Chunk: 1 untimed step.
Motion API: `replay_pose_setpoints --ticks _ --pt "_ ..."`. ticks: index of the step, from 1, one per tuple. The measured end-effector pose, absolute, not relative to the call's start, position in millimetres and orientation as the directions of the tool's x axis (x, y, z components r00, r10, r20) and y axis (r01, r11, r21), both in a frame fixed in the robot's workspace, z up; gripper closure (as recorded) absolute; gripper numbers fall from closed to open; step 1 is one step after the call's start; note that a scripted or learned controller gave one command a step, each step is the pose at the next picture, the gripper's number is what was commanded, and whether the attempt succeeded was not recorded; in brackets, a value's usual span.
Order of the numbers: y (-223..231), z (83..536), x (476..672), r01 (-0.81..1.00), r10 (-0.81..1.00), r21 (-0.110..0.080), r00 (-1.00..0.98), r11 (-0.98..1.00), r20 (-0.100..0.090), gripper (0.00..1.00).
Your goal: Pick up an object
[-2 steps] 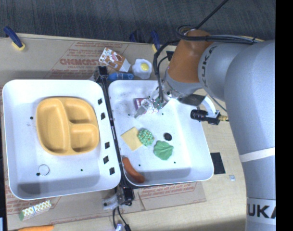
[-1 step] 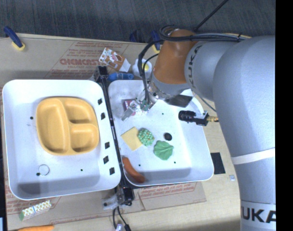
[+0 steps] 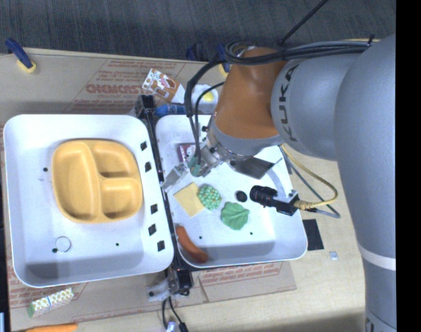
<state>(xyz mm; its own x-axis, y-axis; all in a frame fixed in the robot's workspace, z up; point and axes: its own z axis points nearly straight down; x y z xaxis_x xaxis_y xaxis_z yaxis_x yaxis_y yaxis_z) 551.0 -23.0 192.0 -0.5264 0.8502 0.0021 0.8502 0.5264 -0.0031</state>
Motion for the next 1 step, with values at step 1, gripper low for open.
replay_pose_setpoints --ticks 1 --pt "-15.4 191.6 543.7 0.553 0.553 -0.003 -0.833 0.833 0.003 0.00"
